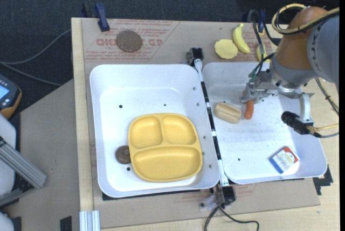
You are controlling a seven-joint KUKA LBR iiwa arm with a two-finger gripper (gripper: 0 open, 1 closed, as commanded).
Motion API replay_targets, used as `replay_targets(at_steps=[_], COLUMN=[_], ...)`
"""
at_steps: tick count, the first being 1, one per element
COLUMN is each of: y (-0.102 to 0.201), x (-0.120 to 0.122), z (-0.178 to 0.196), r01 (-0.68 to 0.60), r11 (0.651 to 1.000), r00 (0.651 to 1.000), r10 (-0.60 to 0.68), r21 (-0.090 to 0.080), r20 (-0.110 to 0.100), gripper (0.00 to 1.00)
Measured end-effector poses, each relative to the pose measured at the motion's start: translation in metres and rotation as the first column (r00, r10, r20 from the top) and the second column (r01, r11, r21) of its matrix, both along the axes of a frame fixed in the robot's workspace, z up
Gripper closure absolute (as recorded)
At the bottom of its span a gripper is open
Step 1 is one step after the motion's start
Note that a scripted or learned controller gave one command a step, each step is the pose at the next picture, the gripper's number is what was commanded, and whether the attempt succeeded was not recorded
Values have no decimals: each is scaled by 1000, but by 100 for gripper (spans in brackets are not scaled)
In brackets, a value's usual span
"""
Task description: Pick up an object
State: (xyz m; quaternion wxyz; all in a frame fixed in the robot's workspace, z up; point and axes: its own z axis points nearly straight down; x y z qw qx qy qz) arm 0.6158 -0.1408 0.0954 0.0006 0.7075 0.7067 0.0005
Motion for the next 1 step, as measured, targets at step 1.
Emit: replay_targets(at_steps=[1], y=[74], x=[-26], z=[95], r01=[-9], r11=[1000], r00=[1000], r10=[9], r21=[2], r20=[6], gripper=[100])
